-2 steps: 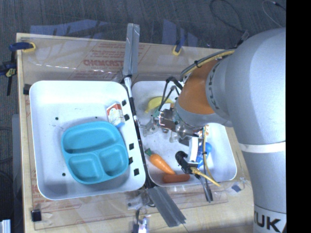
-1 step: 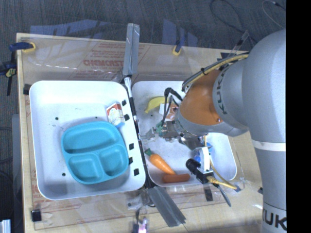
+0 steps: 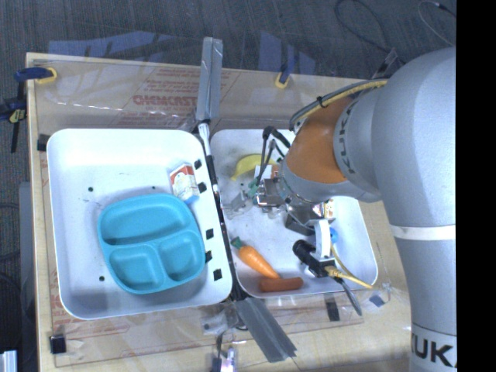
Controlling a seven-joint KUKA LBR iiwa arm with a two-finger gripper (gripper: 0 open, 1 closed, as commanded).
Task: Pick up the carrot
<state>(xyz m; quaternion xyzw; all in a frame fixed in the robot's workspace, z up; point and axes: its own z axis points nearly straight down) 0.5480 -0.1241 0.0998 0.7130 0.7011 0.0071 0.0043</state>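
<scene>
Two white bins share our bench; the carrot (image 3: 254, 259) lies loose in the right bin (image 3: 364, 231), just above a sausage (image 3: 280, 284) — the gripper (image 3: 260, 194) hovers beyond, unladen so far.

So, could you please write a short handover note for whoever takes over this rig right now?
Gripper: low in the right bin, near its upper left part; I cannot tell how it is set, and nothing shows as held.
Carrot: lying loose on the right bin's floor near the left wall, below the gripper and apart from it. A brown sausage lies just beside it, toward the front edge.
Left bin: blue divided tray and a small carton.
Done: no pick yet.
Left: move over the carrot, grasp it, lift.
</scene>
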